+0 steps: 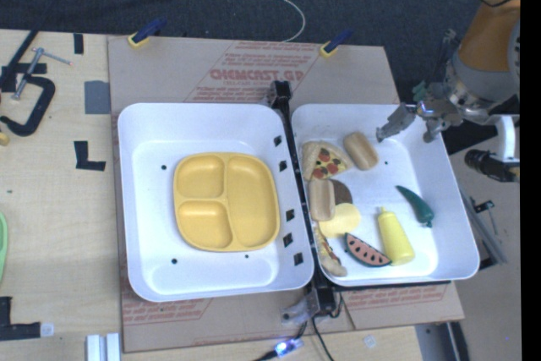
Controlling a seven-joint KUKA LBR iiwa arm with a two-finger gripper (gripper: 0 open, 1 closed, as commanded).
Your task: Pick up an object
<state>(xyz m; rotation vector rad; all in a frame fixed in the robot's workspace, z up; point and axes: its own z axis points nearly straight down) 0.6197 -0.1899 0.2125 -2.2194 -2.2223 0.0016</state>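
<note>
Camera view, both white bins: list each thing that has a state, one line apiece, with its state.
Yellow divided plate: flat in the left bin.
Bread roll: lying in the right bin.
Pizza slice: flat by the divider.
Mustard bottle: on its side.
Watermelon slice: lying flat.
Green pepper: lying loose.
End effector: above the right bin's far edge, holding nothing visible.

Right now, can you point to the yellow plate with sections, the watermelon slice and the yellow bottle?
yellow sectioned plastic plate (226,201), camera view, central divider.
toy watermelon slice (367,251), camera view, red flesh.
yellow squeeze bottle (396,237), camera view, mid-body.
</note>
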